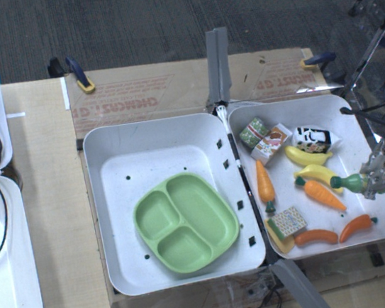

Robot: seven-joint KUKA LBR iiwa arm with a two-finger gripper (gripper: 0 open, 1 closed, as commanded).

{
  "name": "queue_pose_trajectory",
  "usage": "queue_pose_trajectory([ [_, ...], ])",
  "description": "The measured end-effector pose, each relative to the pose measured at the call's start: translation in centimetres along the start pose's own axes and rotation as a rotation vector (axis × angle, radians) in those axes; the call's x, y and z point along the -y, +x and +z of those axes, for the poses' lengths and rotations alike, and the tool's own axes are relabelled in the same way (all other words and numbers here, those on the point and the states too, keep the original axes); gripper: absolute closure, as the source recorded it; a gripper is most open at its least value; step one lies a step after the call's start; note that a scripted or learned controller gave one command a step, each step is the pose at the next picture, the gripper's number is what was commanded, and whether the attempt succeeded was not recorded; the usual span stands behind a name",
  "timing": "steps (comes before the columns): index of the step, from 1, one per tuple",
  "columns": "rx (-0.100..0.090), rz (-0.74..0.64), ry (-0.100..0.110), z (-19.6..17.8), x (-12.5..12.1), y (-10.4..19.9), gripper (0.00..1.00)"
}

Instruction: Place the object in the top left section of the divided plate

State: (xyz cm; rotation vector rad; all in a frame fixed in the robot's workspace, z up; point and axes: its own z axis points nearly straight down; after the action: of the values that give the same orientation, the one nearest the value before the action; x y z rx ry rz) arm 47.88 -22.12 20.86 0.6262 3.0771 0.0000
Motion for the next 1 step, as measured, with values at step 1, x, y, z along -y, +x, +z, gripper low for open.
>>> queue_pose_trajectory([
  [1, -0.001, -0.117, 0.0, 2.38, 0.01, 0.03, 1.0],
])
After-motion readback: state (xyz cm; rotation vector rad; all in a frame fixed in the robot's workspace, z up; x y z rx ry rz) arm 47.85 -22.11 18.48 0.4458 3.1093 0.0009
